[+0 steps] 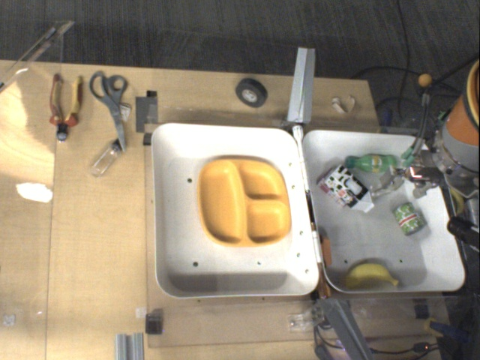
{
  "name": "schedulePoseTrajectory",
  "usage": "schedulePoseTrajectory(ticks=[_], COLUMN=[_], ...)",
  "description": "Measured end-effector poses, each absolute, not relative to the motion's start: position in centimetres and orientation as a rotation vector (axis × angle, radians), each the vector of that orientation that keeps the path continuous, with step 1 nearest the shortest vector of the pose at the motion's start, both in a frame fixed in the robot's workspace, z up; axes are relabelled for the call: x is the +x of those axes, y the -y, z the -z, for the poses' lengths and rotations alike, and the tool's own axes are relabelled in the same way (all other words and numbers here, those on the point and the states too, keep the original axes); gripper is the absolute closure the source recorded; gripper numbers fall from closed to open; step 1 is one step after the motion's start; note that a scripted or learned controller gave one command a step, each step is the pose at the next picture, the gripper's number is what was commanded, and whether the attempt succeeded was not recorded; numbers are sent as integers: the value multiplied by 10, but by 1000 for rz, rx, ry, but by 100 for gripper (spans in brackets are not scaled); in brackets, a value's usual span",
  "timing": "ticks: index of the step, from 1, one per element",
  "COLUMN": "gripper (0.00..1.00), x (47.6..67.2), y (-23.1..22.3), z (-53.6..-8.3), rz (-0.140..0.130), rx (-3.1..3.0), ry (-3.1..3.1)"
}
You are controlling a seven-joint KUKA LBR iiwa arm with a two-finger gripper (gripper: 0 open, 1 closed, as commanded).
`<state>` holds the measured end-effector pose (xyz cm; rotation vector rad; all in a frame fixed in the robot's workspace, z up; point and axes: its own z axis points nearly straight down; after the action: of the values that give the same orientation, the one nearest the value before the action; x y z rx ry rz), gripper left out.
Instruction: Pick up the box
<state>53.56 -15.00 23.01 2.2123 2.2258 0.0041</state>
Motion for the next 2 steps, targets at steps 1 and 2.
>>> schedulePoseTrajectory(ticks=[1,2], gripper=[0,0], x=[572,588], y=[102,88], z=[-195,-95], rz=[-3,-7], rx=[2241,2414], ry=[-2198,-2005])
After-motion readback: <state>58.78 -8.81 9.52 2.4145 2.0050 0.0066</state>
